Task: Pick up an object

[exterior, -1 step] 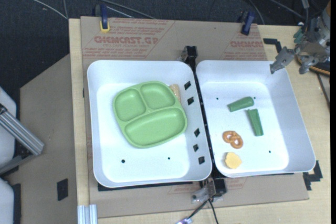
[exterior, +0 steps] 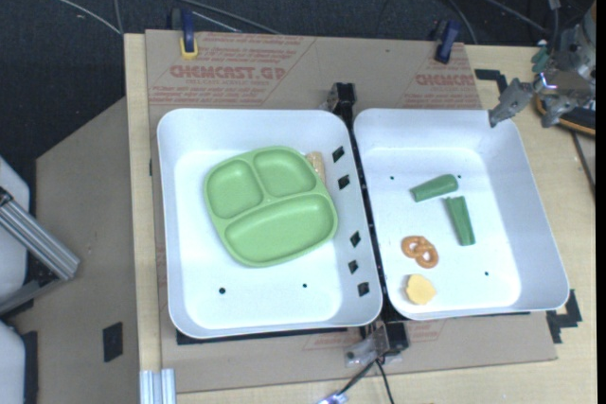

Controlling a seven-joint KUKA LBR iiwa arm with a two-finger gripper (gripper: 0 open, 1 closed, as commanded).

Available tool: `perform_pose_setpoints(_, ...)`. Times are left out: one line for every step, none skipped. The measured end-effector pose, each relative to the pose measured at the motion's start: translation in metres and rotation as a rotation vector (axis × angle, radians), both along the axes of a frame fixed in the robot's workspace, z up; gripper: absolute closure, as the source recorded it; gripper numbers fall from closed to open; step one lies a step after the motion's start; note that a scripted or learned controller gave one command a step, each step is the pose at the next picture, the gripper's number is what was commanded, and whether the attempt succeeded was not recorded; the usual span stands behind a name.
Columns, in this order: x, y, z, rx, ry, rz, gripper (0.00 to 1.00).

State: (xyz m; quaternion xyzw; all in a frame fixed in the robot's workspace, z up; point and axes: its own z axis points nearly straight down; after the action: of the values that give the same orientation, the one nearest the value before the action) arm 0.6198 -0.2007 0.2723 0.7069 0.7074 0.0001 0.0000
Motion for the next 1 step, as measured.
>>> perform_pose_setpoints(-0.0040,-0.0061,-0.0448,0.001,0.005,-0.001,0.00)
